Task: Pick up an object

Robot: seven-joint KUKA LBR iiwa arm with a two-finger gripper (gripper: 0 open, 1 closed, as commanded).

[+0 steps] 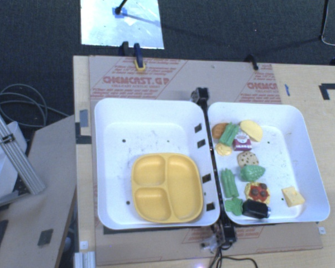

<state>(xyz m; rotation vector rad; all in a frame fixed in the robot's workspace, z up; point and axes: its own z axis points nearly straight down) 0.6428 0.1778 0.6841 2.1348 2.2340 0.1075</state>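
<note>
While the two white bins sit side by side on the bench, the small objects lie in the right bin (304, 149), grouped along its left wall. A yellow piece (251, 130), a red-and-white packet (242, 143) and a cookie (247, 159) lie toward the far end. A black object (255, 209) lies at the near wall, with a cheese wedge (292, 196) apart to its right. The left bin (151, 116) holds a yellow divided plate (167, 187). The gripper's state cannot be told.
</note>
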